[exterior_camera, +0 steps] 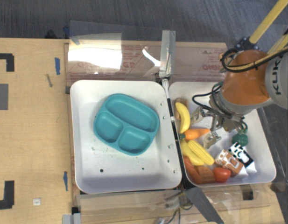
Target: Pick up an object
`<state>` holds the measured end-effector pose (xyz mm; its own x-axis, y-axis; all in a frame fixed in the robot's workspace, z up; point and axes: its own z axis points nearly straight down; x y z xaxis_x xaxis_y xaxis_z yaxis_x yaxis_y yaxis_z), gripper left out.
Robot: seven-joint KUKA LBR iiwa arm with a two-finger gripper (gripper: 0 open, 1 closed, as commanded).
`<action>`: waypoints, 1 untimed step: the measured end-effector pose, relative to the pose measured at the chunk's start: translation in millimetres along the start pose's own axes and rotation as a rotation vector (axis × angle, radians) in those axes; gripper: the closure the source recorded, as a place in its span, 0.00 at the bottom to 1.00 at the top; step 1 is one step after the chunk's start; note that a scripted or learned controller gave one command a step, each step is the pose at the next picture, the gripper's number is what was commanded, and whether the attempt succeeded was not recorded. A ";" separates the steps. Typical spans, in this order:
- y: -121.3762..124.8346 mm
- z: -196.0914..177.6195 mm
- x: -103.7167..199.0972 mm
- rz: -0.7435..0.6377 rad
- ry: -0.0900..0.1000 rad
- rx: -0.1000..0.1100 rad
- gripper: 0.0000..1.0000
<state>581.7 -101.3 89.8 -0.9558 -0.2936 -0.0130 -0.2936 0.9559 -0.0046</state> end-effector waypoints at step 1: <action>11.3 -1.2 74.6 0.150 0.000 0.001 0.00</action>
